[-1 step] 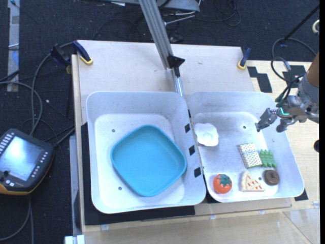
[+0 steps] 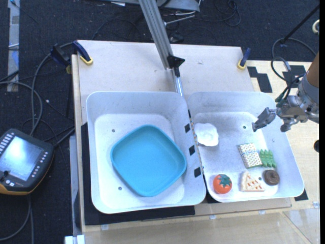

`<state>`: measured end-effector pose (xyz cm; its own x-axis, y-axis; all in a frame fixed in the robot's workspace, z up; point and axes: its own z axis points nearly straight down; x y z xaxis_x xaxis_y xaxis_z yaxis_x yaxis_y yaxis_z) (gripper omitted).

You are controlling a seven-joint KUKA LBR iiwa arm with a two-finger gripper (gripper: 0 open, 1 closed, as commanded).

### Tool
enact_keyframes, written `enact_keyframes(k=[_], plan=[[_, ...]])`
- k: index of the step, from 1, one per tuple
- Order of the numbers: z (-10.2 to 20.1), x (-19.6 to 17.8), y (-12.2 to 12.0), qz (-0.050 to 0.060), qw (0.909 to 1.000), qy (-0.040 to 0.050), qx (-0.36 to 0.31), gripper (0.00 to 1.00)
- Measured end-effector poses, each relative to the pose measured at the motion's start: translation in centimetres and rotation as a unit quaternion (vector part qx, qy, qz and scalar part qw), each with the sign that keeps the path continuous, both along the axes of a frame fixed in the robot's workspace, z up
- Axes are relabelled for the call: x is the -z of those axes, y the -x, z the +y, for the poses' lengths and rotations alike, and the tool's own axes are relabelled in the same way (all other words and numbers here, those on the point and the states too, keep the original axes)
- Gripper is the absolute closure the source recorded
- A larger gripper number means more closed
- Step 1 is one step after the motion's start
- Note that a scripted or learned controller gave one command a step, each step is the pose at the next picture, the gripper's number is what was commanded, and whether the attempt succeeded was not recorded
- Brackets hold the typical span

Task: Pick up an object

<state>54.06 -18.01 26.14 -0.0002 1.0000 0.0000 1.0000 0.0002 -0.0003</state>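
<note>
The claw (image 2: 274, 120) is hanging over the right bin's (image 2: 228, 108) far right corner, and nothing is sitting between its fingers; whether they are spread wide or narrow cannot be told. Taking the right bin as the landmark, a white lump (image 2: 206, 134) is lying by its left wall. A tomato (image 2: 222, 184) is sitting at its near left corner. A checkered block (image 2: 249, 155) is resting right of its centre, with a green piece (image 2: 267, 158) just beside it. A wedge (image 2: 251, 181) and a brown donut (image 2: 271, 177) are lying along its near rim. Left of it, a blue tray (image 2: 148, 159) is sitting in the left bin (image 2: 99, 111) on the counter (image 2: 127, 67).
</note>
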Motion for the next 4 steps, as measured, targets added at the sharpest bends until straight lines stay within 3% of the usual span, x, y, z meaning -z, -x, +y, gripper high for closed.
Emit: enact_keyframes(k=[3, 4], plan=[[0.0, 15.7, 0.4, 0.0, 1.0, 0.0002, 0.0, 0.0], [0.0, 14.4, 0.3, -0.002, 1.0, 0.0005, 0.0, 1.0]])
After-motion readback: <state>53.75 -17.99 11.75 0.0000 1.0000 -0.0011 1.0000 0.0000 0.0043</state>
